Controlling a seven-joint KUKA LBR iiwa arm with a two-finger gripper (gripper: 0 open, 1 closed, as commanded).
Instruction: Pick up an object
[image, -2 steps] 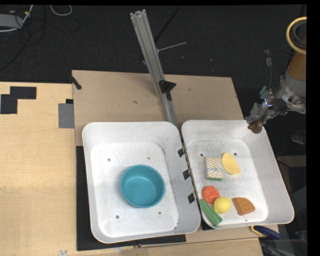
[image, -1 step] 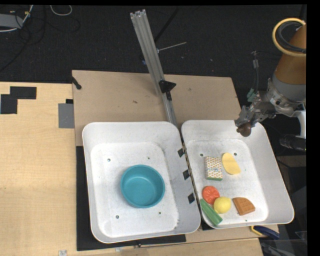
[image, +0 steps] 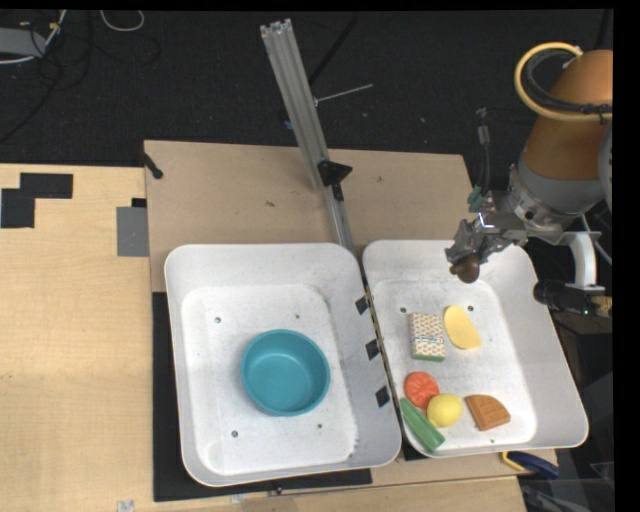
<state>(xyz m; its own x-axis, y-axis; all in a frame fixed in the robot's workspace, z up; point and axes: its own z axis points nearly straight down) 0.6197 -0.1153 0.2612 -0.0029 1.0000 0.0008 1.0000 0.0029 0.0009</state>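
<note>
Bins side by side on the bench. Left bin (image: 200, 280) holds one teal bowl (image: 286, 372), upright, near its middle. Right bin (image: 545, 330) holds six items: a patterned block (image: 427, 336) touching a pale yellow slice (image: 462, 327); nearer the front edge, a red tomato (image: 421, 386), a green vegetable (image: 422, 424), a yellow lemon (image: 445, 409) and a brown wedge (image: 487, 411), clustered close together. Gripper (image: 468, 258) hangs over the right bin's far edge, apart from every item; whether it is wide or narrow cannot be told. A slanted metal rail (image: 303, 110) rises behind the bins.
</note>
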